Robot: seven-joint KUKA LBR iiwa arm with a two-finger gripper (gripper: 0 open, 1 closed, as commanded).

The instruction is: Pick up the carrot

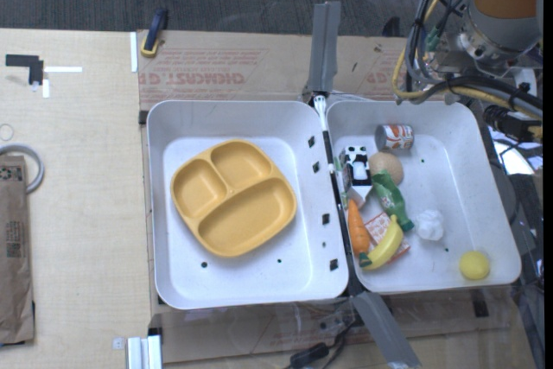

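Your gripper's fingers cannot be made out; what you see at the upper right is the arm's wrist [484,39], grey under the orange band and wrapped in yellow and black cables, hanging over the far right corner of the right bin [471,134]. It sits high and off to the side, well apart from the carrot, so judge the pick as not yet begun.

Take the carrot [356,225] as your landmark; it lies lengthwise against the right bin's left wall, just beside the divider between the two bins, tip toward you and thick end away. That placement matters: the wall crowds one side, so a finger coming down on that side has little room.

Just right of the carrot, touching or nearly so, a banana [384,246] curves along its lower end, with a red-and-white packet [377,225] between them; a green packet [393,201] lies above and right of the carrot. Beyond the carrot's far end stands a small black-and-white cow-patterned item [356,165], with a brownish round item [386,166] beside it and a small can [395,136] on its side farther back. Well to the carrot's right sit a crumpled white thing [429,225] and a yellow lemon-like ball [473,265] near the front corner.

Left of the carrot, across the divider, the left bin [164,212] carries a yellow sectioned plate [233,197]; it plays no part here.
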